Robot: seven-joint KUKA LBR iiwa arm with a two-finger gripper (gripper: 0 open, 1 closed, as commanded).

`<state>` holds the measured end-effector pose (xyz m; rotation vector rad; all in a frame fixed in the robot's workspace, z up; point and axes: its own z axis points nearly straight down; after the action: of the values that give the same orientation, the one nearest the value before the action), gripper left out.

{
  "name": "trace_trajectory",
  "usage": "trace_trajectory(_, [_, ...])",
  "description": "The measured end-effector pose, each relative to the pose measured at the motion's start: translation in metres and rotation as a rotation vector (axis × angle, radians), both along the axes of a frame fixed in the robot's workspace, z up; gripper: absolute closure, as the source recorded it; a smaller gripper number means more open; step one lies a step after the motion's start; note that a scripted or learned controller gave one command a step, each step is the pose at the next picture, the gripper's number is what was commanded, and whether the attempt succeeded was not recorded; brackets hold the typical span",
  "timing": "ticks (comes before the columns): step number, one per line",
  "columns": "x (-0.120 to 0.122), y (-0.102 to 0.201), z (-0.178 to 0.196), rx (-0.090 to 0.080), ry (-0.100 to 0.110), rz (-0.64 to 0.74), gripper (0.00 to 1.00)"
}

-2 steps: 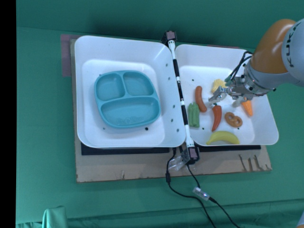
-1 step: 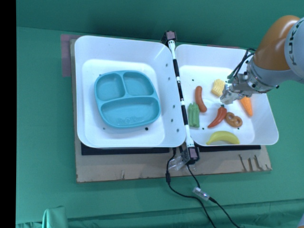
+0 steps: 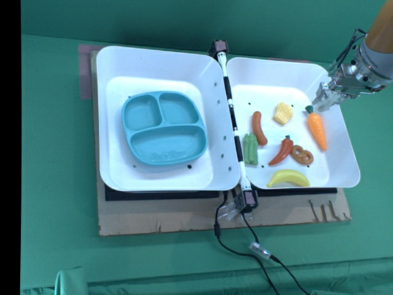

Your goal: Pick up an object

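Lying in right bin [image 3: 344, 165], carrot [image 3: 317, 131] green top toward tool [image 3: 323, 99]; tool opening unclear.

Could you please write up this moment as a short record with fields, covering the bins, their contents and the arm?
left bin: holds a blue divided plate
right bin: carrot, sausage, green pod, red chili, pretzel, banana, yellow ridged piece
hand: above the right bin's far right side, close to the carrot's green top
held: nothing visibly gripped
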<state>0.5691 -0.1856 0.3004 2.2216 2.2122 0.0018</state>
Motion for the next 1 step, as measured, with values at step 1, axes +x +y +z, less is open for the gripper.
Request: trace_trajectory(1, [0.0513,-0.0019,0.0591,0.000,0.000,0.001,1.00])
